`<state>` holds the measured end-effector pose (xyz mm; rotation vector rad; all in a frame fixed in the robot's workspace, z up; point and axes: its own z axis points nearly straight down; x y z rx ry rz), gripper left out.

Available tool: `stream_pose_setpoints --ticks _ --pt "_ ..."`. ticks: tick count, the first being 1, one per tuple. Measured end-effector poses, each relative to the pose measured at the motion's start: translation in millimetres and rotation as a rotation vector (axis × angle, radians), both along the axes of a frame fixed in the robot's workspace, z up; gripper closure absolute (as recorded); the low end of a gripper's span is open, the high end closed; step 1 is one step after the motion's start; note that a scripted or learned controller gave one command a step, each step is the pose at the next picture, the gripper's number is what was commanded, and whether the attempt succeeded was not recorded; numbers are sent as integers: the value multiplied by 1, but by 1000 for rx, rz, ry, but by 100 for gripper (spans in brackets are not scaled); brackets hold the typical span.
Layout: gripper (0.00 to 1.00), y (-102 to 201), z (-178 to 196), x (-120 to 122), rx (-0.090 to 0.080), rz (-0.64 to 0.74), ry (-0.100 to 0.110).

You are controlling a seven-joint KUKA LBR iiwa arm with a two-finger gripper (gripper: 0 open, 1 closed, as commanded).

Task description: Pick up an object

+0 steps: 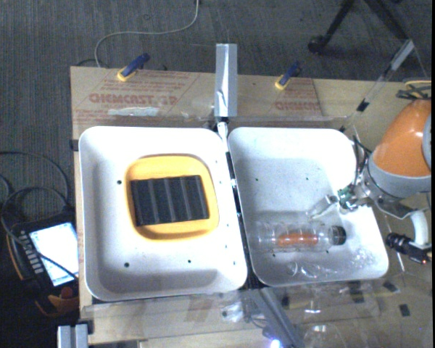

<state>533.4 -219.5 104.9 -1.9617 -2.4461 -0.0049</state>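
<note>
A clear plastic bottle [299,237] with an orange part inside and a dark cap lies on its side near the front of the right bin [290,158]. A yellow tray-like object with a dark ribbed centre [171,197] lies flat in the left bin [101,165]. My gripper [346,199] hangs over the right bin's right side, just above and to the right of the bottle's cap end. The grey arm with its orange band [406,151] comes in from the right.
Crumpled clear plastic [326,267] lies at the right bin's front edge. An upright metal post [225,78] stands behind the seam between the bins. Blue-and-yellow clamps [133,66] hold the back board. A tablet-like device [47,249] sits left of the bench.
</note>
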Motion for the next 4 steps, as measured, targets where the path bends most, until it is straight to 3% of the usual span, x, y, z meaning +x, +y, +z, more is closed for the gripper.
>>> stream_pose_setpoints --ticks 1,2,3,4 --pt "0 81 -13 -39 -12 41 -19" --pt "0 27 29 -15 -8 -106 -3" --pt "0 31 62 -49 -7 51 -2" --pt "0 50 15 -23 -5 43 -3"
